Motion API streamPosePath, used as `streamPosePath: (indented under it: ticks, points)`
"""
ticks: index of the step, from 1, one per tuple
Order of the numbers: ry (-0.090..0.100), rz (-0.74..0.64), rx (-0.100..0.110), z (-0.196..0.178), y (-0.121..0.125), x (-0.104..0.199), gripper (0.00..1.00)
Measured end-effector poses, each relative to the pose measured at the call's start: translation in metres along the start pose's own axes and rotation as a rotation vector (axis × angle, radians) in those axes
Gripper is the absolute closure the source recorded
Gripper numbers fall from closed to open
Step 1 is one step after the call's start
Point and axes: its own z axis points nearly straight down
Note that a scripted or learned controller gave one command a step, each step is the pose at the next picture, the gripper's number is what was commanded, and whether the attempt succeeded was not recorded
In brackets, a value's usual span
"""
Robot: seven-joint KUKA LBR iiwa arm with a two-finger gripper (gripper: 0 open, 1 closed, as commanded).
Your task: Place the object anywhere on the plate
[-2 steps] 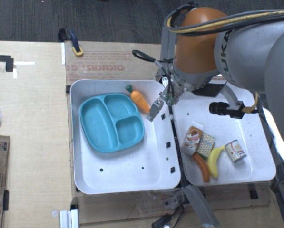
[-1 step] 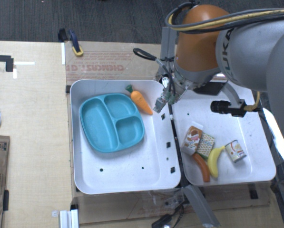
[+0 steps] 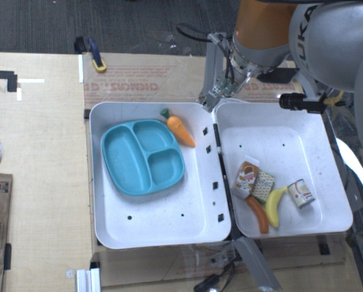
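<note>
A blue three-compartment plate [image 3: 143, 157] lies in the left white bin [image 3: 154, 230]. An orange carrot [image 3: 180, 131] with a green top rests on the bin floor just off the plate's upper right rim. My gripper [image 3: 210, 98] hangs over the back edge where the two bins meet, above and to the right of the carrot and apart from it. I see nothing held in it. The grey arm with its orange band [image 3: 266, 17] reaches in from the upper right.
The right bin [image 3: 290, 132] holds a snack packet [image 3: 252, 180], a yellow banana [image 3: 273, 206], a red sausage-like piece [image 3: 258, 215] and a small can [image 3: 301, 194], clustered near its front. Black clips [image 3: 217, 184] line the divide between the bins.
</note>
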Motion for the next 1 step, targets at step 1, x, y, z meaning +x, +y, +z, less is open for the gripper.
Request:
streamPosePath:
  ticks: [1]
  points:
    - [0.003,0.087,0.004,0.0312,-0.0048,0.0426,1.00]
